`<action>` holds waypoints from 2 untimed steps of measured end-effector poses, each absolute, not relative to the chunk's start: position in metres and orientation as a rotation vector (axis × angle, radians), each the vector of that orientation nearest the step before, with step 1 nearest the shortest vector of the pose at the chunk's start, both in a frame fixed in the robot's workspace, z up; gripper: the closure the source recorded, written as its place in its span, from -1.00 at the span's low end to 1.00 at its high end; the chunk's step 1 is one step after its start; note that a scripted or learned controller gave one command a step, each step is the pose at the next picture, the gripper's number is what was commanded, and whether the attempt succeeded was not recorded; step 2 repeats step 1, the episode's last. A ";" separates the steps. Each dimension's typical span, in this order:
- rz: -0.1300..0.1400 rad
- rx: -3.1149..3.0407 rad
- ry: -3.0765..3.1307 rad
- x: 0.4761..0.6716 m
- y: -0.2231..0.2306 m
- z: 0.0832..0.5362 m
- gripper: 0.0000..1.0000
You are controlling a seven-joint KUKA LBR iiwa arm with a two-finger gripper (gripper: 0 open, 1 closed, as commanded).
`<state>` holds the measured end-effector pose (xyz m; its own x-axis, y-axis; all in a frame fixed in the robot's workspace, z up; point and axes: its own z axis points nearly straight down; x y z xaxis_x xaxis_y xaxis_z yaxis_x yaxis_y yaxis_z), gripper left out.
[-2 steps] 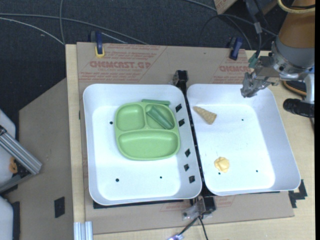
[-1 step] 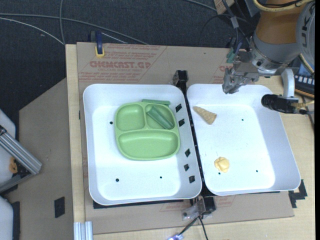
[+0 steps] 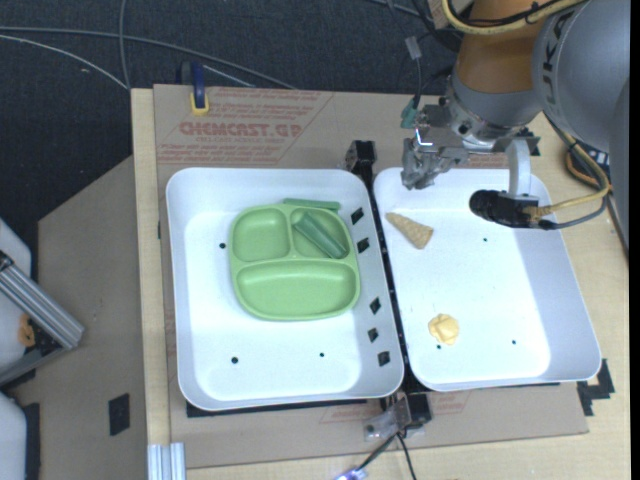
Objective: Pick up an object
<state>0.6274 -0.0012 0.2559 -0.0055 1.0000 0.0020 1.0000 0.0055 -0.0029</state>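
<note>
The gripper (image 3: 420, 173) is hanging just above the tan wedge (image 3: 411, 229), holding nothing I can see, so it is needing to drop down and grab.

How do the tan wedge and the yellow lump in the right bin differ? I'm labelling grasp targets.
The tan wedge is triangular and flat-looking; the yellow lump is rounded and crumpled. The wedge is pale brown, the lump bright yellow. The wedge lies near the bin's far left corner, close to the gripper; the lump sits toward the near edge. Both are small, loose, and rest on the right bin.
</note>
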 end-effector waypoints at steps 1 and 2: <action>-0.002 -2.214 -2.227 0.639 0.058 0.242 1.00; -0.002 -2.214 -2.227 0.639 0.058 0.242 1.00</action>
